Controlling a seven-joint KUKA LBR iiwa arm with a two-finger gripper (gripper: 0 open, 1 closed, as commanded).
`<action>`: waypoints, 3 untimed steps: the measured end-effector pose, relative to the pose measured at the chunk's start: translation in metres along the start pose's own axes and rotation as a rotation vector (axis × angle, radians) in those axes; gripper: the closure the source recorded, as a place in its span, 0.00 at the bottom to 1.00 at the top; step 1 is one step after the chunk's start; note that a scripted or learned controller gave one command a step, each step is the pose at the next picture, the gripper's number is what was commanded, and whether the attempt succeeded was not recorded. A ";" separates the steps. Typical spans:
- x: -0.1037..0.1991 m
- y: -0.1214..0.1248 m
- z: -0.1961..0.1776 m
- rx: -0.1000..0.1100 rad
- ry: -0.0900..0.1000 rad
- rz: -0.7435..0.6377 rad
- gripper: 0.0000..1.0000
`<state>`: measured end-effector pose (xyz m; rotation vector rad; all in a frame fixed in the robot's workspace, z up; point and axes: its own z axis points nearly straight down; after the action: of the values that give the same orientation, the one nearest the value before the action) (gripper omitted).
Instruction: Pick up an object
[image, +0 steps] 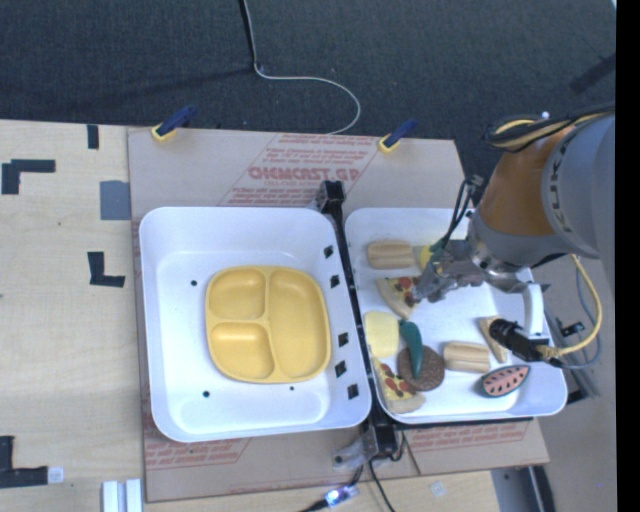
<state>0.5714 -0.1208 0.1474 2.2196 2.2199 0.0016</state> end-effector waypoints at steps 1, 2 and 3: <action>0.006 -0.004 -0.059 0.000 0.001 -0.001 1.00; 0.007 -0.004 -0.078 0.002 0.001 -0.001 1.00; 0.052 0.009 -0.083 0.003 0.002 -0.006 1.00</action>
<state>0.5801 -0.0684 0.2301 2.2156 2.2295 0.0005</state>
